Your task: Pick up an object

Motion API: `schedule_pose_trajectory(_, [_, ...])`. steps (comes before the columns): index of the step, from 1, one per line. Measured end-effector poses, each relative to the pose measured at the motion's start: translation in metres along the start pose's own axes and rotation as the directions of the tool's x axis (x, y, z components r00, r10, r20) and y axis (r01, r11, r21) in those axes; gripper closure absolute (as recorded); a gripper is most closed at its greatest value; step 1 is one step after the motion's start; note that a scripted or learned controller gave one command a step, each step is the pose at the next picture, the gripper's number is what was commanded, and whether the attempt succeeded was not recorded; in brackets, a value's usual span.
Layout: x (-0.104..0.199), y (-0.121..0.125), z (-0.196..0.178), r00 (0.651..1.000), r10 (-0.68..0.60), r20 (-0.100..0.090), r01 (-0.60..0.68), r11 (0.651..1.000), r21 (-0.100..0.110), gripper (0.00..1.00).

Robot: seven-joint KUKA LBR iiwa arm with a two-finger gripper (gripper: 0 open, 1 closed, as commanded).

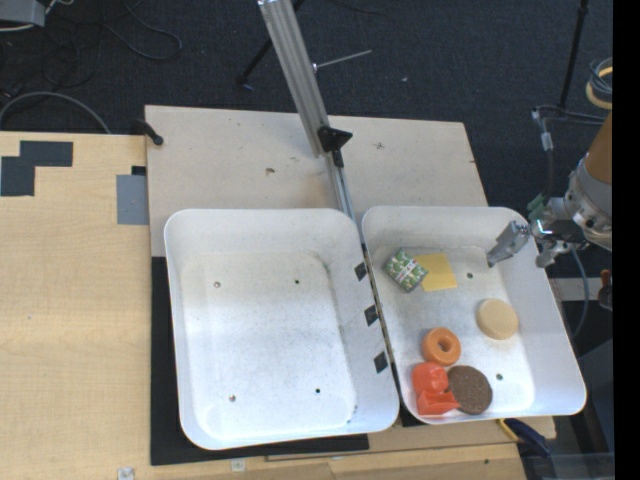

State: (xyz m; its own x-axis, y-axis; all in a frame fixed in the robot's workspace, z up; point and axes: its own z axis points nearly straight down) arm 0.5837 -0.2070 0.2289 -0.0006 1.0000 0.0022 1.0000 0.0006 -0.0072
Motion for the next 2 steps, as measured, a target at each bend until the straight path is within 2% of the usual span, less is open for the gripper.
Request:
schedule_pose_trajectory(1, [0.000, 0.001, -0.003, 1.000, -0.002, 0.002, 0.002, 1.000, -0.005, 0.00])
schedule_pose_trajectory(2, [0.000, -0.002, 0.061, 1.000, 0.001, -0.001, -0.001, 1.000, 0.002, 0.00])
